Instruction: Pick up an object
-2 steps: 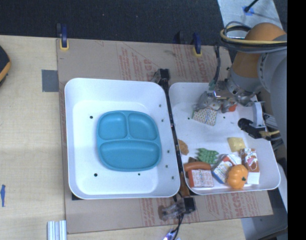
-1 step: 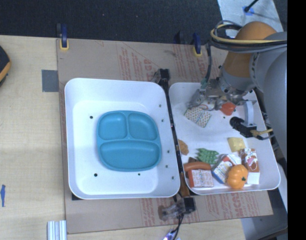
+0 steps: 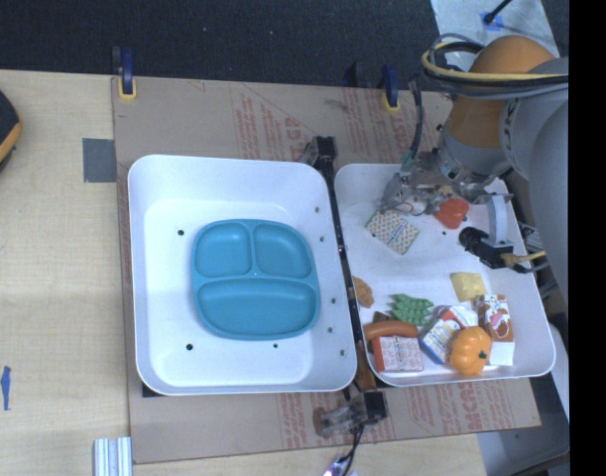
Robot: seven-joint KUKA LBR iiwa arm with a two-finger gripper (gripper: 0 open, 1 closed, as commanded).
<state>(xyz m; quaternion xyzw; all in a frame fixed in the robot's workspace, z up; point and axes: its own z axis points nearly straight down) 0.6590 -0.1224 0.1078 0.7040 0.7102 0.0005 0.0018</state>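
Camera view from above has the gripper (image 3: 412, 196) low over the far end of the right bin (image 3: 541, 365), and its metal tip is too cluttered to tell whether the claw is released or clenched. Nothing can be seen grasped in it. Just beside the tip, on the near side, lies a checkered packet (image 3: 393, 232). A red round piece (image 3: 451, 211) sits close on the arm's side. Further toward the near rim are a yellow block (image 3: 468, 286) and a green leafy toy (image 3: 412, 308). A sausage (image 3: 390, 330), two small cartons (image 3: 437, 340) (image 3: 496, 317), a white box (image 3: 403, 356) and an orange pumpkin-like ball (image 3: 469, 351) are crowded together, some touching. A brown bit (image 3: 362, 292) rests at the rim between the bins. The left bin (image 3: 154, 266) holds a blue divided plate (image 3: 255, 278). Red print on the cardboard (image 3: 233, 117) under the bins and the carton labels are too small to read. Blue clamps (image 3: 126, 67) (image 3: 389, 82) grip the cardboard's far edge.
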